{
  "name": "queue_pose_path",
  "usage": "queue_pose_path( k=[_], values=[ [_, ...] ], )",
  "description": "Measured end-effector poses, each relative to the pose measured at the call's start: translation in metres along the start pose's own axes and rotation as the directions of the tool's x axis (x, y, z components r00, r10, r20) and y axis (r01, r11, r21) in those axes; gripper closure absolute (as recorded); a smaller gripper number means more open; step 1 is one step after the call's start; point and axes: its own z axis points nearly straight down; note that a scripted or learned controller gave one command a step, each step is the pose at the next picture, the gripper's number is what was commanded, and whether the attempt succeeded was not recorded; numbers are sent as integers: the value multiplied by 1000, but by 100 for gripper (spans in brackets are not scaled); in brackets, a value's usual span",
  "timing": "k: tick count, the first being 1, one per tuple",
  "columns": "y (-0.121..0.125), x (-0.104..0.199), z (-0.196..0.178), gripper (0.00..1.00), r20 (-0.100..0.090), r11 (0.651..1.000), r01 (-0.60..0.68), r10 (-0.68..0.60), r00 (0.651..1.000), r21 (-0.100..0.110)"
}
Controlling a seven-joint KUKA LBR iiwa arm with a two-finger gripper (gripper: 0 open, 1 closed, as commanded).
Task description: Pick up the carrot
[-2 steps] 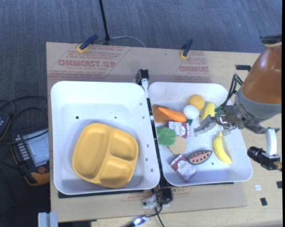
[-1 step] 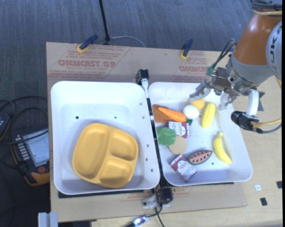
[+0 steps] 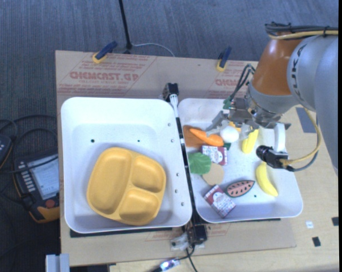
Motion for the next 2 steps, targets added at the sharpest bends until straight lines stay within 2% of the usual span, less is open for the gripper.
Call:
queue_pose_path(
  k=[1, 2],
  values=[
    [10, -14, 88, 0, -2, 996, -81, 81, 997, -24],
    [9, -16, 80, 100, 2, 996, -81, 81, 997, -23]
  ],
)
